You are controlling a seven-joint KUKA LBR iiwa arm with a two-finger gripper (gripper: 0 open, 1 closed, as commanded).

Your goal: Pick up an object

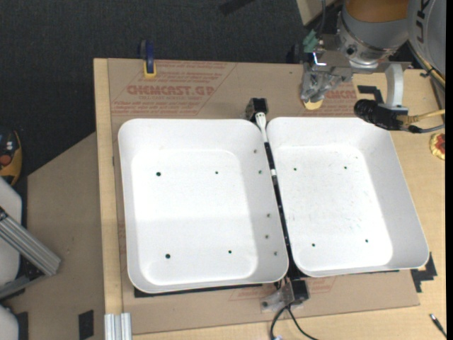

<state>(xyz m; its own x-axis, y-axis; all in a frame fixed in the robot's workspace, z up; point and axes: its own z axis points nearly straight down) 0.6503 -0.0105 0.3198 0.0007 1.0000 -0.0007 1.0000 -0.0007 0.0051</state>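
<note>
The arm [379, 13] is a thick grey cylinder with a broad orange band wrapped around it above the wrist, and a pale grey ring sits beneath that band. Under the ring hangs a small metallic gripper [315, 94] in dull silver, with a green part on its left side. Its tip looks tan or cream, though the view is too coarse to be sure.

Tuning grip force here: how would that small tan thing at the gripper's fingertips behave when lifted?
The small tan object at the gripper looks tiny and rounded, so it is probably light and may roll if released. Its pale, matte look hints at something soft, though it is too small to tell. It sits beyond the right bin, above the bench.
</note>
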